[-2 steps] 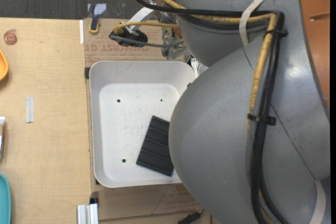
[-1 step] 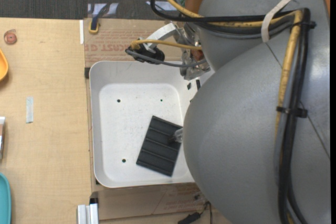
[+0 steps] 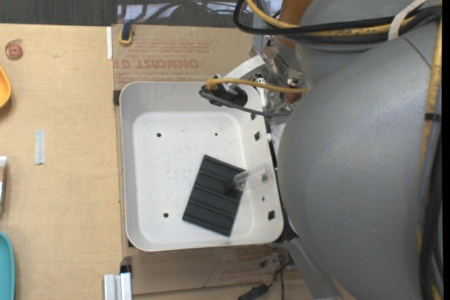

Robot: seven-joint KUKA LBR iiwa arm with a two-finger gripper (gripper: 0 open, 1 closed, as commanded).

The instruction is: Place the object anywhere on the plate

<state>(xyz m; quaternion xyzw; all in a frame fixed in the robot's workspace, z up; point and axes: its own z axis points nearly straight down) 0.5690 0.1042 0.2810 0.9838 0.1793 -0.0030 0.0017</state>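
Note:
A black ribbed rectangular slab (image 3: 213,196) lies tilted on the floor of the left white bin (image 3: 151,151), toward its right front. My gripper (image 3: 248,180) reaches down from under the big grey arm (image 3: 365,137). Its pale translucent tip rests at the slab's upper right corner. Whether it grips the slab is hidden by the arm. The arm also covers the right bin.
On the wooden bench to the left, an orange rim (image 3: 3,92) and a teal rim (image 3: 5,268) poke in at the frame edge. Cardboard (image 3: 176,56) lies behind the bin. Cables (image 3: 232,91) loop over the bin's far right corner.

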